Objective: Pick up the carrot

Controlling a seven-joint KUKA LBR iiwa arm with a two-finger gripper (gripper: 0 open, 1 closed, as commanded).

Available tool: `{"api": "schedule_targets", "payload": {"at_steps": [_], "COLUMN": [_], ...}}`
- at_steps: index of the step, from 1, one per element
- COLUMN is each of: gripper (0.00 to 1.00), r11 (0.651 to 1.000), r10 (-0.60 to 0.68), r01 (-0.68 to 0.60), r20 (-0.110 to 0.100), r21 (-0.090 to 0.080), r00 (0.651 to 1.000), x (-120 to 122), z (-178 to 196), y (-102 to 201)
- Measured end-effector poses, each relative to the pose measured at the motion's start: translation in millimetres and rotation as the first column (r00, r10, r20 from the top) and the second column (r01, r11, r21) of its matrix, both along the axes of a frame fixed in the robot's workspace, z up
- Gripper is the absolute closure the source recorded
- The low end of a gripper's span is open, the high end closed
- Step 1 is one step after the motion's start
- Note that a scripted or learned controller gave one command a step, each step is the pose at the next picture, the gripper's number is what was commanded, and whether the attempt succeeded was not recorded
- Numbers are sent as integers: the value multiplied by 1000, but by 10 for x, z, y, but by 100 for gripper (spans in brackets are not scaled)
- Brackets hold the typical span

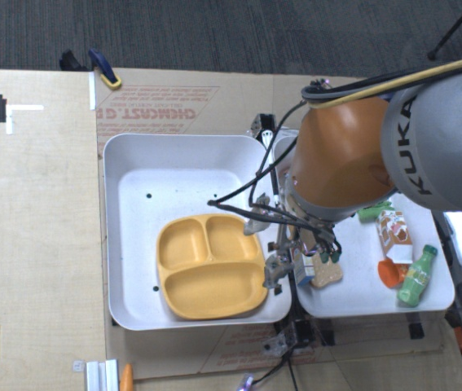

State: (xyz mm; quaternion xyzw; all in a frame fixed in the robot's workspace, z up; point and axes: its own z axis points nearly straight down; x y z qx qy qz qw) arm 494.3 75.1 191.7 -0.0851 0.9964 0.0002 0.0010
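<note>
Carrot-coloured and lying in the right bin point(353, 304), the orange-red piece point(387, 273) is my best guess at the thing I am after. It sits just beside the green bottle point(416, 278) and touches the lower end of a printed packet point(394, 236). Little of it shows, so I hold that naming loosely.

My gripper point(289, 265) hangs over the wall shared by the two bins, close to a tan bread-like piece point(327, 274) and well apart from the carrot. Cables and the wrist housing clutter it, so I cannot tell whether it is open or clenched, and I see nothing held in it. I judge the step in hand to be the approach, with the grasp not yet begun.

The next move calls for travel toward the right side of the right bin, then a descent lined up on the carrot's free side, away from the bottle and the packet. Room there is tight: the bottle crowds one flank, the packet another, and the bin's front wall runs near below. A sloppy descent could knock the bottle over or pinch the packet instead.

The left bin point(116, 218) holds a yellow divided plate point(210, 267), with open floor behind it, which is of no use for this pick.
</note>
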Motion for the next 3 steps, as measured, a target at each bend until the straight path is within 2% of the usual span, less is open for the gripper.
{"api": "schedule_targets", "payload": {"at_steps": [1,2,3], "gripper": [0,100,100], "r11": [993,994,924], "r10": [114,112,382], "r01": [-114,-112,-382], "r20": [1,39,42], "r21": [1,7,5], "r00": [993,993,923], "x": [-52,45,148], "z": [-855,-730,-872], "y": [785,808,784]}}
